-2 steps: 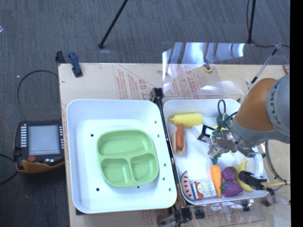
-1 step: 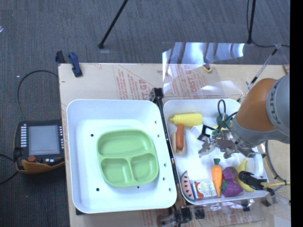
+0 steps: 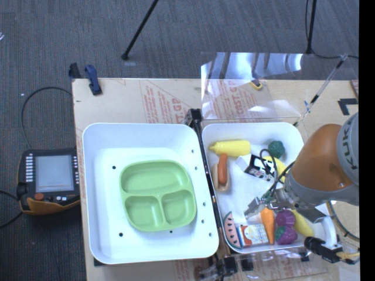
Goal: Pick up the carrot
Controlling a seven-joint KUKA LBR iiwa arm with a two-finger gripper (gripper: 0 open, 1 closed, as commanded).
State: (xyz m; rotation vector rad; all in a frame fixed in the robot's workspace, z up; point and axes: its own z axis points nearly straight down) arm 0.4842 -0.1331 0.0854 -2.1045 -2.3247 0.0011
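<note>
Approach step: gripper (image 3: 262, 204), whose state cannot be told, poised just above carrot (image 3: 268, 223) in right bin (image 3: 293, 129); next, descent and closure required.

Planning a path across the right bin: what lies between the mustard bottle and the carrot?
In the camera view, a small black-and-white packet lies between the mustard bottle and the carrot; below the packet it is bare white bin floor.

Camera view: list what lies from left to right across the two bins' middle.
Green divided plate → hot dog → carrot, with the gripper right at it → purple grapes → orange band of the arm.
</note>
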